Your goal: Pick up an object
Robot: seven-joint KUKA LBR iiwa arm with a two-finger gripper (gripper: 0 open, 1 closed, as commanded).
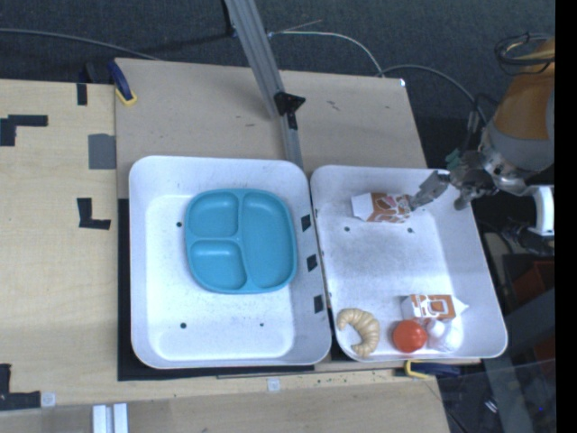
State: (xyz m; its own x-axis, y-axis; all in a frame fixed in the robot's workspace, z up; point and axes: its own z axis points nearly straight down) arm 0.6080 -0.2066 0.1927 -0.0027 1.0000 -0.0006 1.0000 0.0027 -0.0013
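The pincer [424, 192] sits at the right bin's [469, 269] far edge, touching a white-and-brown packet [383, 207]; its grip state I cannot tell.

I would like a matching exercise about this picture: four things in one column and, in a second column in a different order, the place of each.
Things:
1. blue divided plate
2. croissant
3. red ball
4. hand

Places:
A. far end of the right bin, beside a white and brown packet
B. near edge of the right bin, just right of the croissant
C. in the left bin
D. near left corner of the right bin

Pairs: 1-C, 2-D, 3-B, 4-A
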